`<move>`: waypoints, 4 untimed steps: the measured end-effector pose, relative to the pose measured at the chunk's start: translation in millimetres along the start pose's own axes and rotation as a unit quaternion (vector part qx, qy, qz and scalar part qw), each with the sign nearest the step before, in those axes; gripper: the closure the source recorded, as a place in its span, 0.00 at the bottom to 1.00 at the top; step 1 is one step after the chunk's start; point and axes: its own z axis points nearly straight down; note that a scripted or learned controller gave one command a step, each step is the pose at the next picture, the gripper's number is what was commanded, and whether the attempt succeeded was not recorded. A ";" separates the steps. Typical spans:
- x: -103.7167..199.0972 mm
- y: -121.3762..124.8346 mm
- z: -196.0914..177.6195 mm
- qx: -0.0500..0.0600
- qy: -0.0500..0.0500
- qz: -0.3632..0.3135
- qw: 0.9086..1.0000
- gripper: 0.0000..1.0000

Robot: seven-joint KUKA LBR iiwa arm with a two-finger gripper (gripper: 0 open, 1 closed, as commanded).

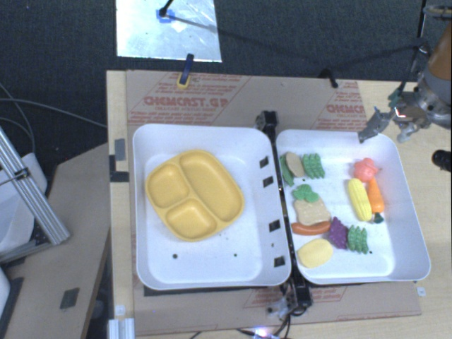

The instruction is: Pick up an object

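Bench, two white bins. Left bin: a yellow divided tray at centre. Right bin: toy foods, with corn and a carrot at three o'clock, purple grapes and a pale potato near six. My gripper hangs spread and empty over the bin's one-o'clock corner. I judge this the approach step; next I must travel toward seven o'clock, centre over one piece, then descend.
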 end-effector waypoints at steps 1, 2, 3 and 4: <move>-2.6 -122.6 127.3 0.010 0.003 0.004 1.000 0.00; 90.5 -122.6 136.9 0.002 0.003 -0.004 1.000 0.00; 157.0 -88.8 57.2 -0.003 0.001 -0.004 1.000 0.00; 125.9 -148.9 61.9 0.002 0.000 0.003 1.000 0.00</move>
